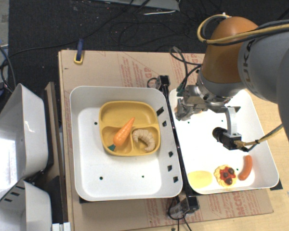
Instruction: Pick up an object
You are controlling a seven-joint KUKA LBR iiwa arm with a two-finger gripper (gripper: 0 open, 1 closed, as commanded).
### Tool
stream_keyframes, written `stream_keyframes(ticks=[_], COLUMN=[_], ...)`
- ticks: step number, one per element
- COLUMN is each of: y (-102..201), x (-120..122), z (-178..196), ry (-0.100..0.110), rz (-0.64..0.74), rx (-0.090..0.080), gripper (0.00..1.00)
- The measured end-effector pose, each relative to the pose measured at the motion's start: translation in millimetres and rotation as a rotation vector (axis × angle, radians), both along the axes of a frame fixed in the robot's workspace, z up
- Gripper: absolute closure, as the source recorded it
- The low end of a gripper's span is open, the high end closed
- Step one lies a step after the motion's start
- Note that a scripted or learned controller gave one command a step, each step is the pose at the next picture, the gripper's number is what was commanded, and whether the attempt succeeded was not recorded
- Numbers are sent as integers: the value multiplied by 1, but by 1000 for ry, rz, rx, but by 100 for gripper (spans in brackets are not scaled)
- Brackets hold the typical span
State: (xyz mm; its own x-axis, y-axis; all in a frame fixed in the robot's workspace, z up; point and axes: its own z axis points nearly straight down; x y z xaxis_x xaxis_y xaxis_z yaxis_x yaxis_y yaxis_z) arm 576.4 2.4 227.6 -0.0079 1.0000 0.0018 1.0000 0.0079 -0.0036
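Cardboard-topped bench, two white bins: my claw (190,107) hangs over the right bin's (260,129) upper left, reaching stage. Sausage (245,167) lies lower right; next I must shift there and descend.

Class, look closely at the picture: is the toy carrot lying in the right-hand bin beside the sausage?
No: the carrot lies on the yellow plate in the left bin.

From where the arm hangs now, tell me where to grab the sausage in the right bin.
Grip the sausage across its middle, coming straight down from above. It lies flat and slanted, long and narrow, so fingers should close across its short width. The bin wall sits close on its right, and the small pizza on its left.
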Motion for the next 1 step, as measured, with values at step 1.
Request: stream_keyframes(ticks=[1], y=[47], x=[-28], z=[-1], ry=[0], rz=[0], rx=[0], gripper=[100])
